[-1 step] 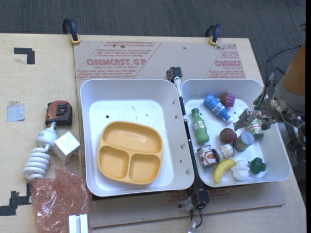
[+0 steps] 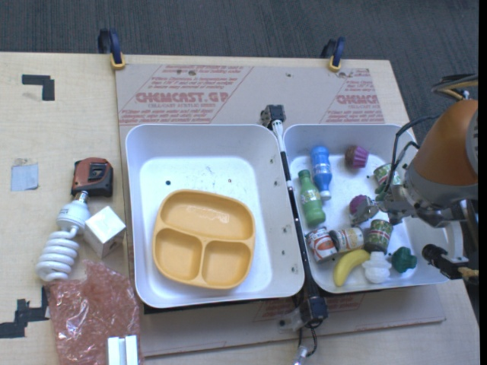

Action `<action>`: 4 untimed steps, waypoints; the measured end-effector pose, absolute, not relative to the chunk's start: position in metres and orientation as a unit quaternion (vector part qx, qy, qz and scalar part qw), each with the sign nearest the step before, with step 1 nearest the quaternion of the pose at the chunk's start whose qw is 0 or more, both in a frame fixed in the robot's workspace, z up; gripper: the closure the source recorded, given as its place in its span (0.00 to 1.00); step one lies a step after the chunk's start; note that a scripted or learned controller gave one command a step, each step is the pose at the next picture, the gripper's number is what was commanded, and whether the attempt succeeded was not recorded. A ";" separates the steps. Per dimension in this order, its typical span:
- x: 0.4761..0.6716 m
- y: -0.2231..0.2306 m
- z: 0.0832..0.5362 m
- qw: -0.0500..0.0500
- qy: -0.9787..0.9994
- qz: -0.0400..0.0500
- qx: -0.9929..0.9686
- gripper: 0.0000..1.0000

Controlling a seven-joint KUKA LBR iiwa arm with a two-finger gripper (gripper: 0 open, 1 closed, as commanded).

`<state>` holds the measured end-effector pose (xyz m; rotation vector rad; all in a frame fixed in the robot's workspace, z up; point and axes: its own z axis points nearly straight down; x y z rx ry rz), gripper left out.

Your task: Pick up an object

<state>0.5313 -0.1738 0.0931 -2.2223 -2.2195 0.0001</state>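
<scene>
The right bin holds several small objects: a blue bottle, a green bottle, a purple cup, a red-and-white can, a small jar, a green can, a banana, a white lump and a green toy. My gripper hangs low over the bin's right half, right next to a dark purple object. The arm's body hides the bin's right rim.
The left bin holds a yellow divided plate. On the bench to the left lie a tape measure, a spiral light bulb, a white cube and a pink plastic bag.
</scene>
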 end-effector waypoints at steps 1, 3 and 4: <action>0.532 -0.174 0.103 -0.001 -0.706 -0.001 -0.708 1.00; 0.533 -0.175 0.114 -0.002 -0.706 -0.001 -0.708 1.00; 0.533 -0.174 0.113 -0.001 -0.706 -0.001 -0.708 0.00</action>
